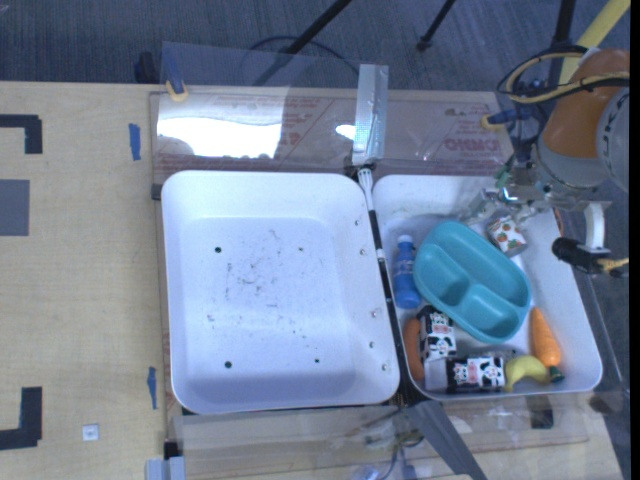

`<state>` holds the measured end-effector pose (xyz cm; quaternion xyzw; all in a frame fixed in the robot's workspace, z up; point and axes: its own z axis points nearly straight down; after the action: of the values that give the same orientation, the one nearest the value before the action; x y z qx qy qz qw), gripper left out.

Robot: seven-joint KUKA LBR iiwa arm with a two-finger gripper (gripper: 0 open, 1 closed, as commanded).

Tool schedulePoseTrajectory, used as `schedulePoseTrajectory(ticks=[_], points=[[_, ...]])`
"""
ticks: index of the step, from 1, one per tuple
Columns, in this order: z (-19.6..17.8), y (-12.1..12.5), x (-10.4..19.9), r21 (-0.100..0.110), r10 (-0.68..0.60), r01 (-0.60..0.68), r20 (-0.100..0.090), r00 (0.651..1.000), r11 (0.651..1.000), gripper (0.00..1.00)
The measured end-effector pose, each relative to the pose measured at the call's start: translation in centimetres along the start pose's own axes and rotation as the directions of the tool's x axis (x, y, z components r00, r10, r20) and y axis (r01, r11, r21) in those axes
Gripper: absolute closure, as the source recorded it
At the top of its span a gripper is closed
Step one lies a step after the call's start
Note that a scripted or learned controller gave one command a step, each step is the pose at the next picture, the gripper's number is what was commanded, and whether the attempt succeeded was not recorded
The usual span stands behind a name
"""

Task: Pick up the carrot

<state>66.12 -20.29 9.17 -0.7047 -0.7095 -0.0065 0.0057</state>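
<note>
Lying against the right bin's (590,363) right wall near its front corner, the carrot (545,336) sits beside a banana (527,370). Up at the bin's back right corner hang the jaws (512,200), well apart from it; their state cannot be told.

A pale wooden bench (80,298) bears two white bins (200,218) side by side

A pale wooden desk (75,298) carries black corner marks and bits of blue tape (134,140). Behind it lies dark grey carpet (200,8), crossed by black stand legs (450,3). Light glares off a clear plastic sheet (230,128).
</note>
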Motion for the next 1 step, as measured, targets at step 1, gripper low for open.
schedulePoseTrajectory(ticks=[1], points=[[0.31,0.67,1.99,0.001,-0.067,0.067,0.017,0.998,0.998,0.00]])
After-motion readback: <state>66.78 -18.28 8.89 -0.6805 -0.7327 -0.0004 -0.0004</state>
